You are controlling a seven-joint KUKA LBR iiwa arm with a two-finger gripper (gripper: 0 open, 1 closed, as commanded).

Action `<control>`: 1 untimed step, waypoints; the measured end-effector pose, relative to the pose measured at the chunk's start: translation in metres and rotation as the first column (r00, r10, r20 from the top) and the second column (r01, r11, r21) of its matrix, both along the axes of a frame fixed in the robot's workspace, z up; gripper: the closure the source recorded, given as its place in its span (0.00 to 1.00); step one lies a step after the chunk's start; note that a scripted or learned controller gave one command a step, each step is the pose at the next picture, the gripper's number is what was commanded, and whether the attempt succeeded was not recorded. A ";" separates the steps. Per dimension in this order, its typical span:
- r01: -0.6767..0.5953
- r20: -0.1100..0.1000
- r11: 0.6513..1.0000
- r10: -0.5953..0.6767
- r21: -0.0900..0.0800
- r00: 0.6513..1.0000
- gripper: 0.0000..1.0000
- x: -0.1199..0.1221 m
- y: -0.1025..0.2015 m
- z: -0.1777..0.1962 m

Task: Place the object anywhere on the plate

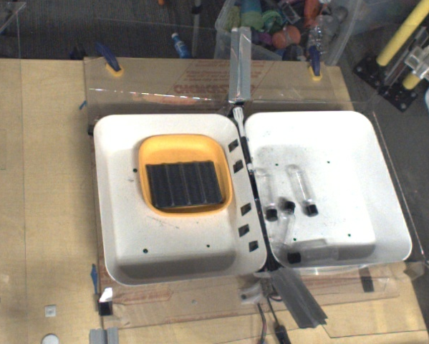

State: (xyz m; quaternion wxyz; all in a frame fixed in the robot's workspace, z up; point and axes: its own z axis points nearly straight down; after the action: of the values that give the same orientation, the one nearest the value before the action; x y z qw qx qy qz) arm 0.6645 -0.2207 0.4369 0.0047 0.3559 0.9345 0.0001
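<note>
Surface of pale wood carries everything here, and on it sit the two white bins side by side. My arm comes in from the right, so the right bin is the near one for my end effector and the left bin is the far one, beyond the dark divider where their walls meet.

In the far bin lies the yellow plate, towards the back of the bin floor. The task's thing, a dark ridged slab, lies flat on that plate. It sits within the rim, somewhat nearer the plate's front edge than its back. I judge the placing as good as done.

Whether my end effector is wide or narrow I cannot tell from this view, and I claim no hold on anything.

The step in hand, as I read it, is to leave the result alone. To do that well I should keep high above the far bin and travel back over the near one. I should not drop low near the divider, where a knock could shake the plate.

Smallest of all, a few clear pieces with black ends lie in the near bin. What they are I cannot say.
</note>
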 end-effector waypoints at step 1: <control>-0.043 -0.005 0.999 0.043 0.001 0.999 1.00 -0.004 0.000 0.000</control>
State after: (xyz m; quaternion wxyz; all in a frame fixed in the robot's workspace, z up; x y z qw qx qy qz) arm 0.6606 -0.2204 0.4368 0.0023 0.3357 0.9420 -0.0002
